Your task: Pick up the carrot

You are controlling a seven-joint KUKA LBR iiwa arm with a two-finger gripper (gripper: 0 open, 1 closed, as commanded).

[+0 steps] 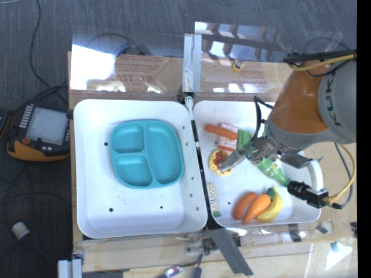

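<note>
From the camera view, you have the carrot (pixel 255 208) lying near the front edge of the right bin (pixel 200 172), its tip pointing toward the bin's front-left corner and its leafy green end toward the right wall. It is hemmed in: an orange piece (pixel 244 204) touches it on the left, and a yellow banana (pixel 271 207) touches it on the right. The gripper (pixel 232 160) sits well apart from it, over the middle of that bin, just above a small round toy with red and yellow (pixel 216 161). How the pincer stands I cannot tell; it looks to hold nothing, but its tips blur into the clutter beneath them.

To do this step well, lift clear first, since a sausage-like piece (pixel 219 131) toward the back edge, a green bottle-like thing (pixel 272 170) and the round toy all lie close under the wrist. Then carry toward the front edge and turn the wrist so the fingers close across the carrot's narrow width, not along its length. Come down at its middle, where the neighbours leave least room, so descend straight and slowly. The left bin (pixel 93 201) and its blue divided plate (pixel 146 153) need no attention.
</note>
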